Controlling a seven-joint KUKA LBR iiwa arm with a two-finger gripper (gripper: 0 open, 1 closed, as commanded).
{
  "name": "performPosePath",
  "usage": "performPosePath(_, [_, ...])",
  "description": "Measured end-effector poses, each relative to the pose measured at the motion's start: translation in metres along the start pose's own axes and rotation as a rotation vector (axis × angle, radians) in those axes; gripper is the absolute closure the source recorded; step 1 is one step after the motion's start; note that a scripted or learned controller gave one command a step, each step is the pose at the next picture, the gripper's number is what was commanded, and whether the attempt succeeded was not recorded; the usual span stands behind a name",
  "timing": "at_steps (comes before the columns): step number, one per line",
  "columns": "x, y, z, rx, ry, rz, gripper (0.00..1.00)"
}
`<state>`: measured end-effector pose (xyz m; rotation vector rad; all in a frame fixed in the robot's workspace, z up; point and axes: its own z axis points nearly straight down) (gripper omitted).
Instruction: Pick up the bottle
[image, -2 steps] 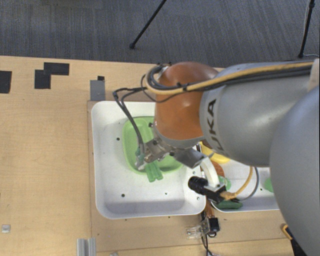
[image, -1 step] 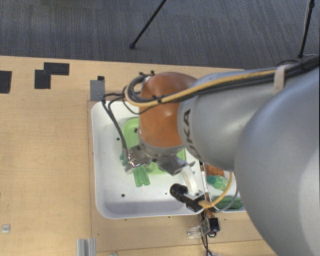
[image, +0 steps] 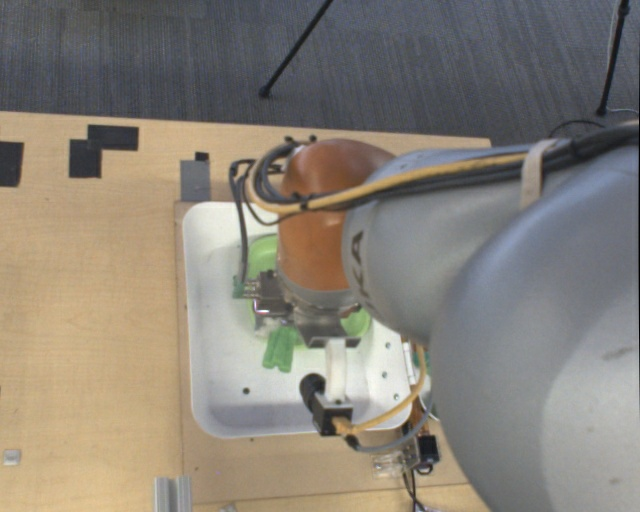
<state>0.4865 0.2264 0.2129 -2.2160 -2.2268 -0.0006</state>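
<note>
From the overhead camera I see the tan wooden bench (image: 90, 300) with black marks, dark grey carpet (image: 150, 50) beyond. The arm (image: 480, 300) covers the white bin (image: 215, 400); the green bottle (image: 280, 350) lies inside, beneath the wrist. I cannot tell the gripper's state.

A light wooden bench (image: 90, 330) carries a shallow white bin (image: 215, 400) near its middle; black markers (image: 100, 148) lie along its far edge.
</note>
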Motion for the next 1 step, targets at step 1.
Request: performPosePath(1, [-0.0635, 0.0003, -0.086, -0.001, 0.001, 0.418, 1.0])
